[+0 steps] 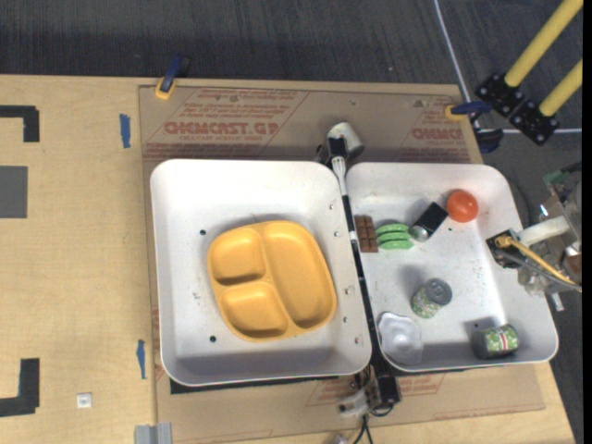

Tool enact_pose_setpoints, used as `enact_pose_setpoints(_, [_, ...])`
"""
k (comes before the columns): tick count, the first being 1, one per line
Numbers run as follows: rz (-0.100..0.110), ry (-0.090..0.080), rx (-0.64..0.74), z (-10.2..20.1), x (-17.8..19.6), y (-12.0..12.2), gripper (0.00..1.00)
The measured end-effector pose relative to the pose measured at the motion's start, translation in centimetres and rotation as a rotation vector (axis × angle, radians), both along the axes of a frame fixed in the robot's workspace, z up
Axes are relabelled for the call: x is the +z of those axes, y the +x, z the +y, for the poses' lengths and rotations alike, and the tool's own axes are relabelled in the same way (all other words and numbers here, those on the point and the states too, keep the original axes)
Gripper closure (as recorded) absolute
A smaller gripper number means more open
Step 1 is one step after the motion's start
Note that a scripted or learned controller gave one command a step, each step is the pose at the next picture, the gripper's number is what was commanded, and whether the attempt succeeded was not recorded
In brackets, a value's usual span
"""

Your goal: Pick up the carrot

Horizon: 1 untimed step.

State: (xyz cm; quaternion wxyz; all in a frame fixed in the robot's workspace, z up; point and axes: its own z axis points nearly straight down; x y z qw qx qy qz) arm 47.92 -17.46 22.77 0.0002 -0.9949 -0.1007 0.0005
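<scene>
1. The table (74,248) was tan, with black marks and blue tape bits near its left edge.
2. A brown board (240,123) with red print lay on it under both bins.
3. The left bin (176,192) held a yellow plate (271,278) with three sections, lying flat near the middle.
4. The right bin (462,313) stood touching the left one along a dark seam.
5. Close to that seam in the right bin lay a brown bar (366,234), and just beside it a green disc stack (394,237).
6. Lower down near the seam sat a clear cup (400,333).
7. A can (431,297) lay near the bin's middle, its round end facing up.
8. A black block (429,218) lay tilted by the green stack, with an orange ball (462,205) just to its right.
9. A green can (497,340) lay on its side in the near right corner.
10. What looked like the carrot (536,259), a thin orange-yellow stick with a dark end, lay across the right rim, though it was too small to be sure.
11. Grey and white parts (548,231) crowded around it at the edge; whether the claw was apart or together could not be told.
</scene>
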Motion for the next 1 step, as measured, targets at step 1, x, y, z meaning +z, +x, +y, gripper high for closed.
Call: enact_pose_setpoints(1, [0.0,0.0,0.033,-0.68,2.01,0.01,1.0])
